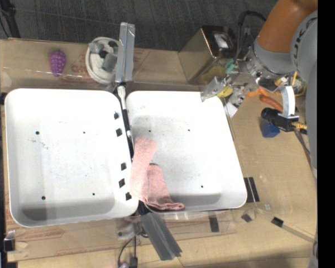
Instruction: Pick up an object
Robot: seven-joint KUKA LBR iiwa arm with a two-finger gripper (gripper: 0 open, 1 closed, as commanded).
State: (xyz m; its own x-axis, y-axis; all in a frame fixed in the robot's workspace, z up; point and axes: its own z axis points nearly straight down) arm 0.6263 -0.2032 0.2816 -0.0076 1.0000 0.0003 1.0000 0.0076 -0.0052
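Observation:
A pink cloth lies crumpled in the right bin, along its left wall and down to the near edge. My gripper hangs over the far right corner of the right bin, well away from the cloth, at the end of the grey arm with the orange band. I see nothing between its fingers.
The left bin sits beside the right one, with a divider of black clips between them. A purple object and a white roll rest on the bench behind the left bin. A tan box stands behind the right bin.

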